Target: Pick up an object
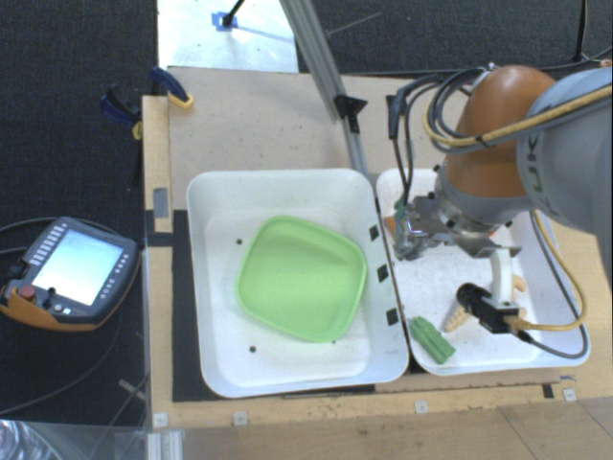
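End effector (414,236) sits low over the right bin's (536,353) left wall; can't tell its state. Green block (432,339) lies at that bin's front-left corner, apart from it. Green plate (302,278) rests mid left bin (220,218).

You see a pale lime-green plate (302,278) in the white left bin (215,257), a darker green block (432,339) at six o'clock in the white right bin (536,353), and the grey arm's orange band (498,113) at two o'clock.
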Controlling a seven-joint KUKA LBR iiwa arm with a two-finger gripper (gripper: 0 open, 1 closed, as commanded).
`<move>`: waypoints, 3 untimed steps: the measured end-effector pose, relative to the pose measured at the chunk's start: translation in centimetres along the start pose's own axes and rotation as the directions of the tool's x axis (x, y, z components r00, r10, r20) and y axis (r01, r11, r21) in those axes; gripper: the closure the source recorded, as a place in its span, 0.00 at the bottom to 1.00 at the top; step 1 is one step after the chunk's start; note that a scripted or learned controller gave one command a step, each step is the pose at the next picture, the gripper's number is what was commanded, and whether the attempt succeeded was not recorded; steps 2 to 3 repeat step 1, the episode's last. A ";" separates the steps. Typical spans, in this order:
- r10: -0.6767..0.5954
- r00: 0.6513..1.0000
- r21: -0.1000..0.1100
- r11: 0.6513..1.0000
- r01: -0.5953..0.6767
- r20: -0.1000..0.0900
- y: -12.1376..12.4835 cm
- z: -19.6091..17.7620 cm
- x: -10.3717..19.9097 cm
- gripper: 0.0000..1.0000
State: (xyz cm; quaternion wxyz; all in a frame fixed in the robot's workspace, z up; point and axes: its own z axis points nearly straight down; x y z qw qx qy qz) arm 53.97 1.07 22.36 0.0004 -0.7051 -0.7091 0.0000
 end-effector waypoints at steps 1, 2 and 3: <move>-0.001 1.000 0.000 1.000 0.001 0.000 0.8 -0.7 6.1 1.00; -0.001 1.000 0.000 1.000 0.001 0.000 0.8 -0.7 6.1 1.00; -0.001 1.000 0.000 1.000 0.001 0.000 0.8 -0.7 6.1 1.00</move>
